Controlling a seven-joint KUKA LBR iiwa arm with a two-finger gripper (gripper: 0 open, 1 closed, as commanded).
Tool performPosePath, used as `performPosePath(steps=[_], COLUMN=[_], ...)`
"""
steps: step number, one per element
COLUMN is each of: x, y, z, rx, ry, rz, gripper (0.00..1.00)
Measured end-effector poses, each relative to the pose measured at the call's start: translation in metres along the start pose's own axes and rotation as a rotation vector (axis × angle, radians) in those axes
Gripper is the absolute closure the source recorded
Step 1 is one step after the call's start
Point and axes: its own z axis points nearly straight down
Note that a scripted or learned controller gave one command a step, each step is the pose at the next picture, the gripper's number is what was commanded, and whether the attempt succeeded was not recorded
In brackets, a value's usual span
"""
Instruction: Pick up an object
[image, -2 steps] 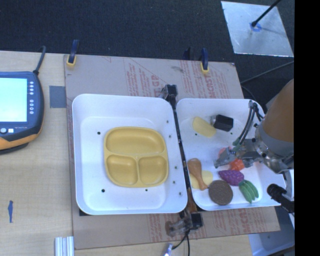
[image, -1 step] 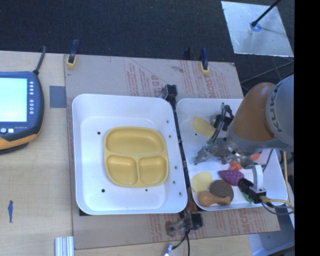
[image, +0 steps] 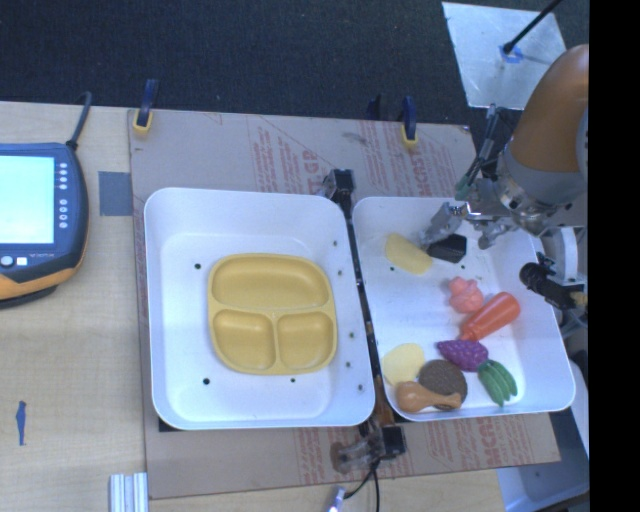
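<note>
The gripper (image: 447, 238) hangs over the far part of the right bin (image: 545, 395), its dark fingers (image: 448, 247) pointing toward the bin's left wall; whether they are apart or together cannot be told, and nothing shows between them. Just beside the fingertips, on their left, lies a pale yellow piece (image: 407, 254), an oblong lying flat with its long axis running from far-left to near-right, its nearer end close under the fingers though contact cannot be made out. Nearer the camera than the fingers, and a little to the right, sits a pink lump (image: 464, 294), and touching it a carrot (image: 490, 315), whose long axis slants with its thick end up to the right and its narrow end down to the left. Further toward the near rim lie purple grapes (image: 462, 352), a green pepper (image: 498, 381), a round yellow slice (image: 404, 362), a brown cookie (image: 442, 379) and a tan drumstick (image: 427, 398), bunched together. Well apart to the left of the fingers, the left bin (image: 170, 330) holds a yellow divided tray (image: 272, 311).
</note>
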Motion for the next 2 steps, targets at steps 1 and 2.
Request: performPosePath(steps=[1,2], x=[-0.02,-0.037], y=[0.048,0.048], z=[0.099,0.021], rx=[-0.014,0.0], ry=[-0.004,0.001], rz=[-0.002,0.0], gripper=[0.0,0.0])
